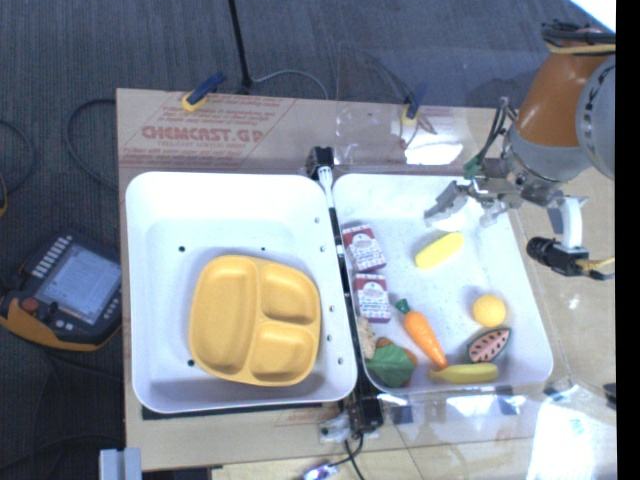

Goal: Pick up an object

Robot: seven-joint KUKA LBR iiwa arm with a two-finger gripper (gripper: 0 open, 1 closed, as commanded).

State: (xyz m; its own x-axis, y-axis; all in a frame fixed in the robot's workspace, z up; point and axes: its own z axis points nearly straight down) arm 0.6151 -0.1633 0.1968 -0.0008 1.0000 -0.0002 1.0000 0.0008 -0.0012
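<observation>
The left bin point(150, 268) holds a yellow divided plate point(255, 318), while the right bin point(535, 318) carries two small cartons, a carrot point(424, 336), a round yellow fruit point(489, 310) and, nearest the arm, a yellow oblong block point(440, 250). That block lies just below and a little left of the gripper point(466, 204), its long axis slanting up toward the right. The fingers look spread with nothing between them, poised over the bin's far right part, so a short drop down-left would probably meet the block.

A yellow lemon-like piece point(439, 250) lies tilted in the right bin point(530, 298), nearer its far edge; a carrot point(424, 336) lies near its front.
</observation>
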